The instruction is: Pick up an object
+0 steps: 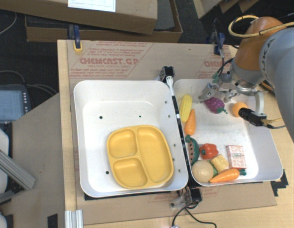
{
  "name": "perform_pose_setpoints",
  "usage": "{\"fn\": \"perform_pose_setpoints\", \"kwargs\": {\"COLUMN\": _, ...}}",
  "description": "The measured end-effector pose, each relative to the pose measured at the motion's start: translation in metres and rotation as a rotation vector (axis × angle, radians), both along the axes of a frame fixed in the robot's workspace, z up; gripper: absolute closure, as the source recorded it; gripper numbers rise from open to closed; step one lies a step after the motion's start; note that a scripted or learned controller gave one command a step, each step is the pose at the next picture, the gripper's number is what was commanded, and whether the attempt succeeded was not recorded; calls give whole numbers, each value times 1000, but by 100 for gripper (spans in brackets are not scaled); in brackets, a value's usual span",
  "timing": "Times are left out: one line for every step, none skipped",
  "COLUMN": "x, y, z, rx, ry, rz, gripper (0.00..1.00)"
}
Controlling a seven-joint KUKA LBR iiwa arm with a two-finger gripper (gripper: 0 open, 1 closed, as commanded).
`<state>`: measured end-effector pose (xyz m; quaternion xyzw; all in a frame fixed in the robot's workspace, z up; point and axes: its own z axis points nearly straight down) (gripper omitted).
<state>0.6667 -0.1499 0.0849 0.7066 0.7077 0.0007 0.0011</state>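
Observation:
My gripper point(217, 95) hangs low over the back of the right bin point(266, 148), directly above a small purple vegetable point(215, 105) that lies on the bin floor. The gripper's metal parts sit just over the vegetable's top, and I cannot tell whether they touch it. An orange fruit point(239, 109) lies just to the right of the purple vegetable. A yellow corn cob point(185, 107) and an orange carrot point(190, 121) lie along the bin's left wall.
The right bin's front holds a watermelon slice point(192, 149), a red pepper point(209, 150), a pink carton point(236, 156), a pale round onion point(202, 171) and a second carrot point(226, 175). A yellow divided plate point(139, 156) sits in the left bin point(113, 99).

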Motion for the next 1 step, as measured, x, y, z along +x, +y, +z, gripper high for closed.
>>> {"fn": "perform_pose_setpoints", "kwargs": {"x": 1, "y": 0, "z": 11, "rx": -1, "ry": -3, "rz": 0, "gripper": 100}}
